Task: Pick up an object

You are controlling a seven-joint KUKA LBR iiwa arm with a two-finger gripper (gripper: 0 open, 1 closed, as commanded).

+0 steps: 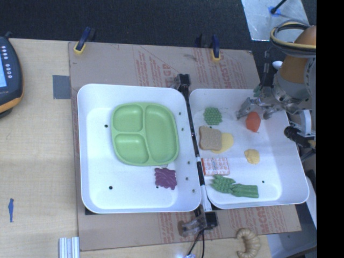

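Observation:
My gripper (259,109) hangs over the far part of the right bin (287,168), its grey fingers spread open. A red-orange toy (253,122) lies just in front of the fingertips, close to them but not gripped. The same bin also holds a green round knobbly piece (213,115), a brown bread slice (210,138) on a yellow piece (228,141), a small yellow lump (251,156), a red-and-white packet (216,166) and a long green vegetable (234,187).
The left bin (94,160) holds a green divided plate (145,133) and a purple leafy toy (166,178). Clamps (215,51) pin the cardboard under both bins. A handheld pendant (8,74) lies at the far left.

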